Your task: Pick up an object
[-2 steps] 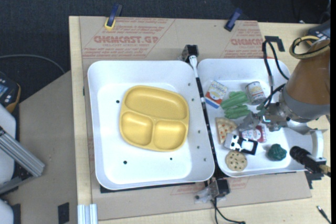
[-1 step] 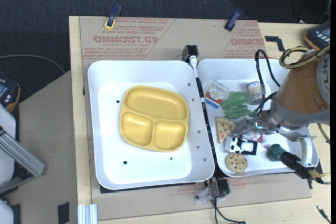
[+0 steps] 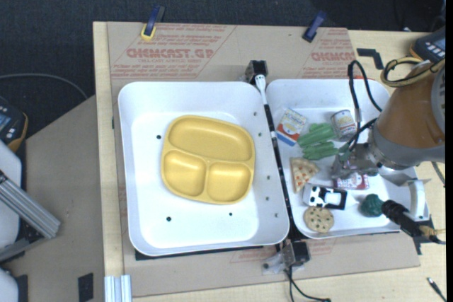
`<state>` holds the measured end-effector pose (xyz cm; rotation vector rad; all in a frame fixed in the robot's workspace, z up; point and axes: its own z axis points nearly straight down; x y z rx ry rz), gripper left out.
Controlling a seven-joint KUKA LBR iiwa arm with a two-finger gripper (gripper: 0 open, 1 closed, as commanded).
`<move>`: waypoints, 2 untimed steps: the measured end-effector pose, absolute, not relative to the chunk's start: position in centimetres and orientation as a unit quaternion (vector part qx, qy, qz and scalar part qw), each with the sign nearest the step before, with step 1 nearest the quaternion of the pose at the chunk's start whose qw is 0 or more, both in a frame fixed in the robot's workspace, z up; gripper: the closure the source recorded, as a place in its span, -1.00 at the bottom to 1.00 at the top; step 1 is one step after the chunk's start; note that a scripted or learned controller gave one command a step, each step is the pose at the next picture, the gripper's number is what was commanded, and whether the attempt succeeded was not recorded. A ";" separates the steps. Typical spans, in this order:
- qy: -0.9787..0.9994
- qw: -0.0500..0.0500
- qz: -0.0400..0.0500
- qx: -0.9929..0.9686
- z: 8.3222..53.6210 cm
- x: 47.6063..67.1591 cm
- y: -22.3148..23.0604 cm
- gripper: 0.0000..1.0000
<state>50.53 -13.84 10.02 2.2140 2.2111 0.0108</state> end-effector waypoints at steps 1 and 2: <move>0.707 0.002 0.001 0.707 14.5 50.4 -13.3 1.00; 0.708 0.003 0.002 0.706 19.6 50.8 -12.3 1.00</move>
